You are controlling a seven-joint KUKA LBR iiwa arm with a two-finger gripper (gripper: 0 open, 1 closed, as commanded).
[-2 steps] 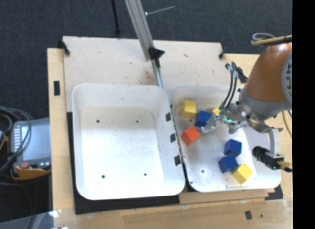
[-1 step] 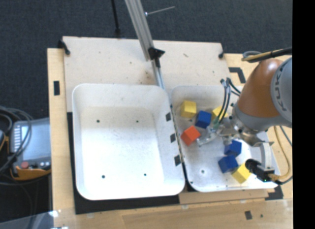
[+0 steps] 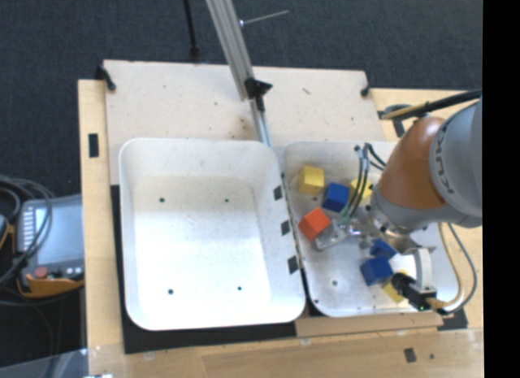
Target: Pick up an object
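The tool [image 3: 335, 234] hangs beside a small orange cube [image 3: 315, 223] in the right bin [image 3: 325, 297]; its grip state I cannot tell.

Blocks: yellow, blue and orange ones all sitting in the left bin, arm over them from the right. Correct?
Wrong bin. The camera view shows the yellow block, blue block and orange block in the right bin, not the left bin. The rest stands: the arm reaches over them from the right.

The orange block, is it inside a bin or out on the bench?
Inside. The orange block sits on the floor of the right bin, near its left wall.
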